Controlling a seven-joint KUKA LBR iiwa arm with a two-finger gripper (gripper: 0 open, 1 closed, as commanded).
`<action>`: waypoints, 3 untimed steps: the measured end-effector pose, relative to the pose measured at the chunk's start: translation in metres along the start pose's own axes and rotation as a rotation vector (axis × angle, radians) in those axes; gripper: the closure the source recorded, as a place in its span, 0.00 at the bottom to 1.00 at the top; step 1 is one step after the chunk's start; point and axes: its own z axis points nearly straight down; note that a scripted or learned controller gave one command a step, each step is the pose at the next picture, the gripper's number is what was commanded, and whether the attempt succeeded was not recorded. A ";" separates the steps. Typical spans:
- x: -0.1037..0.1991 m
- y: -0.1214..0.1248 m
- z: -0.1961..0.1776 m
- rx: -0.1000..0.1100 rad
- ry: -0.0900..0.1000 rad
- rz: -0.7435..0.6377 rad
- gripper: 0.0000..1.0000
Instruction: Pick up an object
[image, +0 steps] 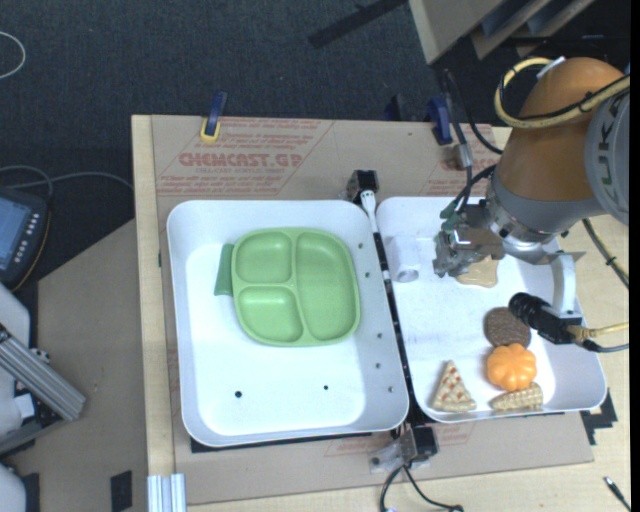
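Note:
My gripper hangs low over the back part of the right bin. A tan, bread-like piece lies right beside it, partly hidden under the wrist; I cannot tell whether they touch. A small grey cylinder lies just left of the gripper. Toward the front of this bin are a brown round cookie, an orange pumpkin, a pizza slice and a pale waffle-like wedge.
The left bin holds a green divided plate in its back half. A ridge with clamps separates the two bins. The arm's orange band looms over the right bin's back right corner.

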 end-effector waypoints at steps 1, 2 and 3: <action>0.042 -0.033 -0.009 0.001 -0.001 0.000 1.00; 0.077 -0.065 -0.006 0.002 -0.001 0.000 1.00; 0.084 -0.073 -0.001 0.001 -0.002 0.003 1.00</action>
